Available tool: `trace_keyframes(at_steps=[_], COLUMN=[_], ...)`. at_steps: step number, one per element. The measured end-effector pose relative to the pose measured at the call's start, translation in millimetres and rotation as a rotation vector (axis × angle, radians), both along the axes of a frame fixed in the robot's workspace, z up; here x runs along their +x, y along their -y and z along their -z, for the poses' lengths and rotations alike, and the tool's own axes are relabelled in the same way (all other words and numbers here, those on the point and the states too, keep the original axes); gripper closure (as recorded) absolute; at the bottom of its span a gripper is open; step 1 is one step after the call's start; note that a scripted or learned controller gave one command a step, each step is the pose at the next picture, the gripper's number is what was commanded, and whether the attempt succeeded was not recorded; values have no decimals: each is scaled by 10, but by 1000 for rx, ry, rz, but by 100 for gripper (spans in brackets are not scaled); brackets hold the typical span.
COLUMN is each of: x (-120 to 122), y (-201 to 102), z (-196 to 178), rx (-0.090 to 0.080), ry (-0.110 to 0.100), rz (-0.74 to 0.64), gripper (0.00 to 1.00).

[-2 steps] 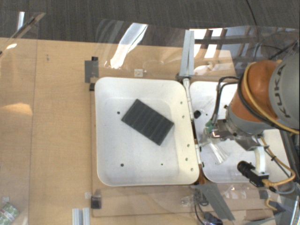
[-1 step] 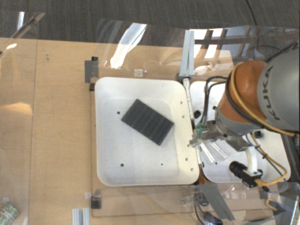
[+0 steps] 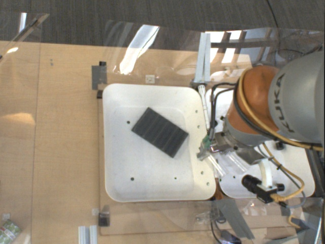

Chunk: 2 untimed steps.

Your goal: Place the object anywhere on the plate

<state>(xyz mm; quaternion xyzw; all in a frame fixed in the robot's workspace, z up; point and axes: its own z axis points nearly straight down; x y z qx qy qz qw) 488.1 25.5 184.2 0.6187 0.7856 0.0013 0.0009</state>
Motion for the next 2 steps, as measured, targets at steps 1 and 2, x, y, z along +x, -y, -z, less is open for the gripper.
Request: trace_keyframes(at_steps=[1,2], x=[1,24], y=[3,-2], z=[-1,-108], rx=[0,1], ry=[0,5], rz=[0,-2], gripper=[0,100])
